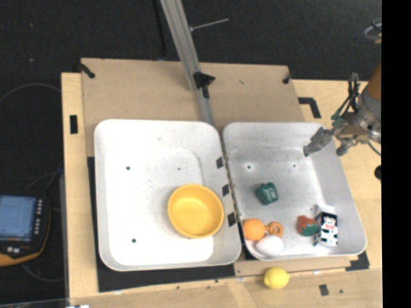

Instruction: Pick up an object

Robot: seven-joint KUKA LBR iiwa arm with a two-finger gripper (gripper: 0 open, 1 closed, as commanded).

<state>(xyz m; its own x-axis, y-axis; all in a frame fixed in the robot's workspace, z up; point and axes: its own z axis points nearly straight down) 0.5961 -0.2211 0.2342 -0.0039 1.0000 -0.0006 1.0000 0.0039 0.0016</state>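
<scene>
One green object [266,193] below-left of pincer [331,140]

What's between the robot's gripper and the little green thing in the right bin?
Nothing. In the camera view, only bare white bin floor lies between the gripper and the small green block.

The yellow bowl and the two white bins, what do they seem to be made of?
The round yellow bowl looks like smooth moulded plastic: even colour, soft sheen. The two shallow white bins look like thin formed plastic with rounded corners, matt and grey-scuffed; coated metal is possible.
</scene>
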